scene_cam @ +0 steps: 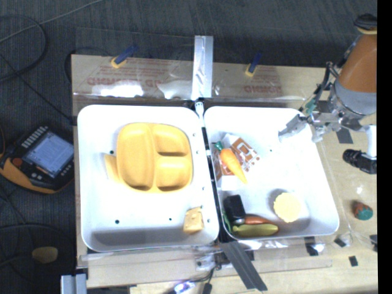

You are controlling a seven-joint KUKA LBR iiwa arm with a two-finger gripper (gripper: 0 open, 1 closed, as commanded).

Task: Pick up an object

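My gripper [303,130] hangs over the far right corner of the right bin [309,164], open, with nothing between its fingers. Well below and left of it in that bin lie an orange carrot [233,163] on a printed packet [244,150], a black block [233,206], a long green and red vegetable [254,226] and a pale yellow round piece [286,206]. The left bin [98,219] bears a yellow divided tray [153,155] and a small tan block [193,220] near its front right corner.
A metal divider [203,66] stands at the back between the bins. A small teal and brown thing [363,211] lies on the bench right of the right bin. A handheld device [43,158] rests on the floor at the left.
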